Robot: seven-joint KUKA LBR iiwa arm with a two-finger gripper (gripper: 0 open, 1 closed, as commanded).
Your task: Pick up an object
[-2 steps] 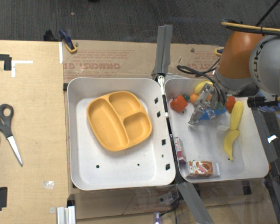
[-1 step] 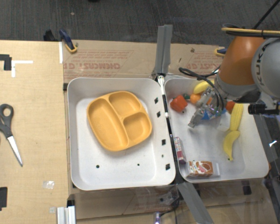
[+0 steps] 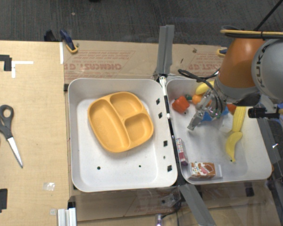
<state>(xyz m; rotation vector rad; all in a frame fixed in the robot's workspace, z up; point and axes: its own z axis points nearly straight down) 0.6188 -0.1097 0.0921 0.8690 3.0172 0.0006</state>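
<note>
Gripper [image 3: 196,123] hangs low inside the right bin [image 3: 254,173], near that bin's middle and towards its left wall. Fingers point down and to the left; cannot tell from this view whether they are apart or closed, and nothing shows between them. Blue object [image 3: 208,116] lies just beside the gripper, partly hidden by the wrist. Red-orange object [image 3: 180,104] sits at the right bin's far left corner, near the gripper but apart from it. Small orange piece [image 3: 197,98] and yellow item [image 3: 203,88] lie at the bin's far edge, under the arm. Banana [image 3: 234,138] lies lengthwise by the bin's right side, well apart from the gripper. Small printed carton [image 3: 205,170] rests at the bin's near edge. Slim packet [image 3: 181,150] lies along the bin's left wall. Left bin [image 3: 85,173], touching the right bin, holds a yellow divided plate [image 3: 120,121]. Scissors [image 3: 7,131] lie on the bench, far left of both bins.
</note>
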